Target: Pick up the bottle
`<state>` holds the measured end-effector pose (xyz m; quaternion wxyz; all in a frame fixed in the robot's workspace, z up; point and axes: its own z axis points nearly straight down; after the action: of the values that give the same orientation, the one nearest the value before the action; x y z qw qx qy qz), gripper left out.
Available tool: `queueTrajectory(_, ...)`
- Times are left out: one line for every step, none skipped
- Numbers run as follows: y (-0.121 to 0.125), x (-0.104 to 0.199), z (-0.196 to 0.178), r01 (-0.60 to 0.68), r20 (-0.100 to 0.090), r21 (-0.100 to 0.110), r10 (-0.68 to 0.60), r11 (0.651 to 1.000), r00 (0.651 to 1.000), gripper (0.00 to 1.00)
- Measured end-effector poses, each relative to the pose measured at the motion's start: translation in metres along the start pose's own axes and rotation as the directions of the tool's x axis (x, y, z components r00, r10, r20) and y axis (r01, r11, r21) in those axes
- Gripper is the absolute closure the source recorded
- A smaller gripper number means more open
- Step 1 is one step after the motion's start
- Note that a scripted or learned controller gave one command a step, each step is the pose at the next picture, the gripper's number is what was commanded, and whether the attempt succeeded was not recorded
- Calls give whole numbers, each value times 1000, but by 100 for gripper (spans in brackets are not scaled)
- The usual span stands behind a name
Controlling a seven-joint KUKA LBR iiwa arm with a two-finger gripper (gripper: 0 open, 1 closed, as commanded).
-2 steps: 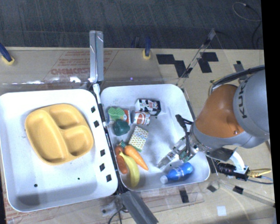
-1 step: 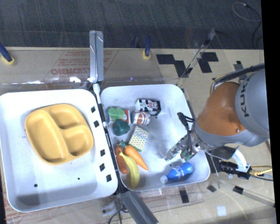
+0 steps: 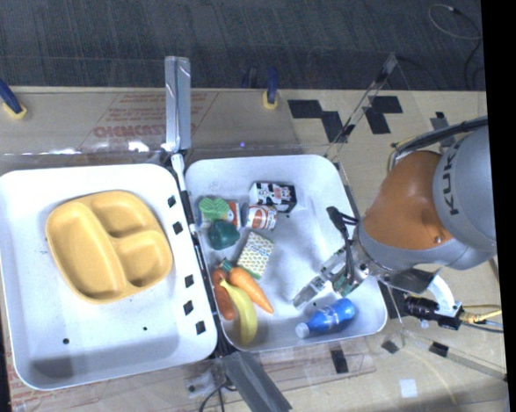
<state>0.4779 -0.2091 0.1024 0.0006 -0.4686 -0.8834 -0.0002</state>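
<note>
1. Nearest me, the blue bottle lies on its side in the right bin, against the near wall, white cap pointing left. I judge the pick not yet done: nothing is lifted.
2. Just above it I see the gripper, its fingers spread apart with nothing between them, close beside the bottle but apparently not touching it.
3. What is left, I reckon: lower over the bottle, pinch, raise.
4. Further off sit the banana, the carrot, a can, and the yellow tray in the left bin.
</note>
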Motion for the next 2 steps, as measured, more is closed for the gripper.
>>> queueTrajectory(-1, 0, 10, -7, 0, 0, 7, 1000, 1000, 0)
queueTrajectory(-1, -1, 10, -18, 1, -1, 18, 1000, 1000, 0)
